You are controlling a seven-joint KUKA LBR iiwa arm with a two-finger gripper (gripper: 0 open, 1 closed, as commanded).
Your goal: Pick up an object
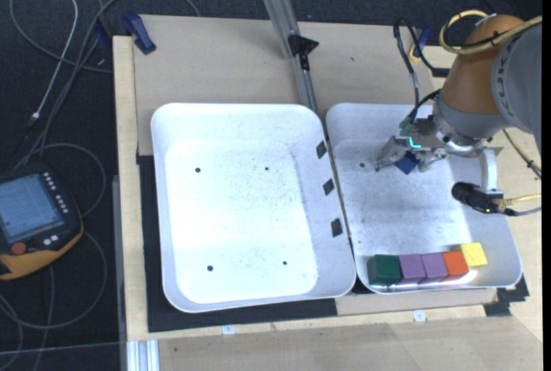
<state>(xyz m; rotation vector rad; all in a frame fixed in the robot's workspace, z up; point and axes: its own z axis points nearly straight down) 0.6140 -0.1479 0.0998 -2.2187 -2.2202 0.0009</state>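
Along right bin's (362, 214) near wall, blocks (428, 265) apparently run left-right.

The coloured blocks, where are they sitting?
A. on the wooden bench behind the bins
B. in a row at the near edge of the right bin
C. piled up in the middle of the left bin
B: the coloured blocks, green, purple, orange and yellow, lie side by side along the near edge of the right bin.

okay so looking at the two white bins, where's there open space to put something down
The left bin has bare floor from wall to wall. In the right bin, the middle is bare, between the gripper at the far end and the row of coloured blocks crowding the near wall.
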